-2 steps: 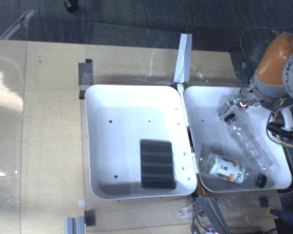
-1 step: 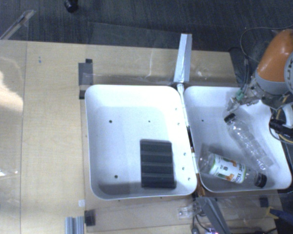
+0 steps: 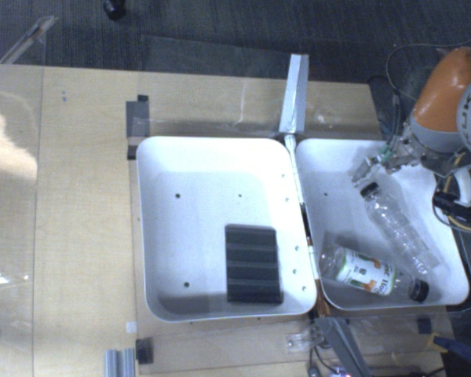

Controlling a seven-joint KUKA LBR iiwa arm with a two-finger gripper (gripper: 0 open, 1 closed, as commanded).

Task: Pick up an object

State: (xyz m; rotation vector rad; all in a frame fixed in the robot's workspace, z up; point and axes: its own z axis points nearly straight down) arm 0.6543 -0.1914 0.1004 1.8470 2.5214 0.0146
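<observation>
White plastic bins sit side by side on your wooden bench; the left bin holds a black ribbed block lying flat toward its near right part, well apart from everything else; the right bin holds two bottles. You can see a clear crushed bottle with a dark cap lying on a slant through the middle of that bin, cap end toward the far left; nearer you, a second clear bottle with a white and green label lies on its side along the near wall, its black cap pointing right, close to the first bottle's lower end. Your arm reaches in at the right, orange band uppermost; the gripper hangs over the far part of the right bin, just beside the crushed bottle's cap end; whether it is spread or pressed together, you cannot tell from this slant, and nothing can be made out between its tips.
</observation>
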